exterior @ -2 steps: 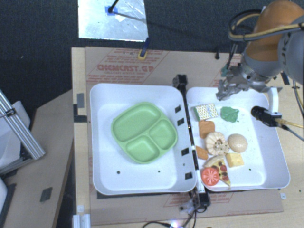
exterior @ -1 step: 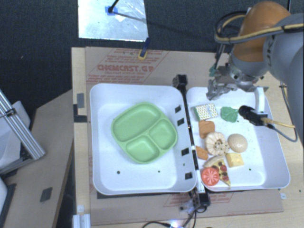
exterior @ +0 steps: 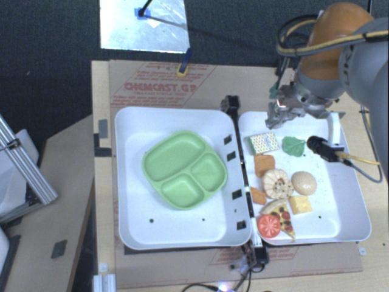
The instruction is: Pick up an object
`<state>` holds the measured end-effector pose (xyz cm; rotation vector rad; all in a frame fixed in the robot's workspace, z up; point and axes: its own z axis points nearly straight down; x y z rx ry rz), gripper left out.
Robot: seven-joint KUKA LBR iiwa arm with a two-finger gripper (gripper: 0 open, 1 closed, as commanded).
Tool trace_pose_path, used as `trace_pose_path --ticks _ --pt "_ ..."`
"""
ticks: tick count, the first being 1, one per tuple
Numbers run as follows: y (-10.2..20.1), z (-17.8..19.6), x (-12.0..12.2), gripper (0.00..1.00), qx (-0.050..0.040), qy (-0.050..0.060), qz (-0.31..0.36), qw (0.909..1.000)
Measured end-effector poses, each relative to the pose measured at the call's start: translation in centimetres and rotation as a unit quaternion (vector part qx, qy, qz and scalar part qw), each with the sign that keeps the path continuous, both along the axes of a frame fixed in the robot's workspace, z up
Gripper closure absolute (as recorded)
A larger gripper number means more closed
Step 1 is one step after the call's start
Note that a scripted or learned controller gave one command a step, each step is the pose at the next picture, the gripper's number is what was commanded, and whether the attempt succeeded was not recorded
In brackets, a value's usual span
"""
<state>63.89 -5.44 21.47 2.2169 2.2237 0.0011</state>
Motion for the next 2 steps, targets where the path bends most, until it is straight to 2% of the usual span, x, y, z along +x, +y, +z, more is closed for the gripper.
trace_pose_path --ticks 1,2 --pt "-0.1 0.7 1.0 1.0 0.0003 -0.001 0.002 1.0" --pt "0.1 2.0 0.4 1.0 0.0003 -0.001 0.002 1.0"
